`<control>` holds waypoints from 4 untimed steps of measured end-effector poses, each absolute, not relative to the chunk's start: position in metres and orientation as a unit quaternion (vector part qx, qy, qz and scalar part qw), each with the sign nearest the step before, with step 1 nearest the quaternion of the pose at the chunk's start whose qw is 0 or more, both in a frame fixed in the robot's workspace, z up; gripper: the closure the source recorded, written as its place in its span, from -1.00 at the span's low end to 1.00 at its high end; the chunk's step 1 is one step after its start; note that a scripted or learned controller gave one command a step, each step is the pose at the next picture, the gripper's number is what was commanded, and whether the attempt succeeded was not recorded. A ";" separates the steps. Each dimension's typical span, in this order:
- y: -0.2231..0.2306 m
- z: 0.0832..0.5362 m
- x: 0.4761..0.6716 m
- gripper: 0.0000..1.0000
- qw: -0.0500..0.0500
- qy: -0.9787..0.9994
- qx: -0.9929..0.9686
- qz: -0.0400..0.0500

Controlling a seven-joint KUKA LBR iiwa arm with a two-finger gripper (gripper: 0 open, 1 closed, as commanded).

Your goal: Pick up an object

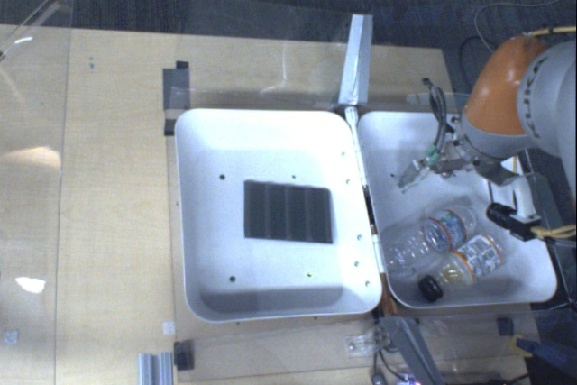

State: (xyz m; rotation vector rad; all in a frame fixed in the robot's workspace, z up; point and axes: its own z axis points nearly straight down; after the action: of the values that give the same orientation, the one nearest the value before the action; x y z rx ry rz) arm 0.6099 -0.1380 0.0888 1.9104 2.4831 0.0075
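Note:
Two clear plastic bottles lie in the right bin (541, 279), toward its front. One bottle (444, 233) has a blue-and-red label. The other bottle (469, 261) has an orange band and a black cap (430, 288) pointing front-left. My gripper (416, 171) hangs over the upper middle of the right bin, behind and left of the bottles and apart from them. I see nothing in it. The grey arm with its orange band (500, 90) reaches in from the right.
The left bin (194, 194) has a dark ribbed rectangular patch (288, 212) on its floor. A metal bar (356, 59) stands at the back between the bins. Cables run along the right bin's right rim (518, 216).

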 end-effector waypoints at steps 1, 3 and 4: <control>-0.157 0.090 0.540 -1.00 0.006 0.840 0.543 0.002; -0.130 0.090 0.563 -1.00 0.007 0.849 0.528 0.004; -0.173 0.096 0.517 -1.00 0.006 0.862 0.506 0.003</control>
State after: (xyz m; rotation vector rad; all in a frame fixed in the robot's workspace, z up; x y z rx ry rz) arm 0.5171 -0.1733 0.0959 1.5847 2.6978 0.0106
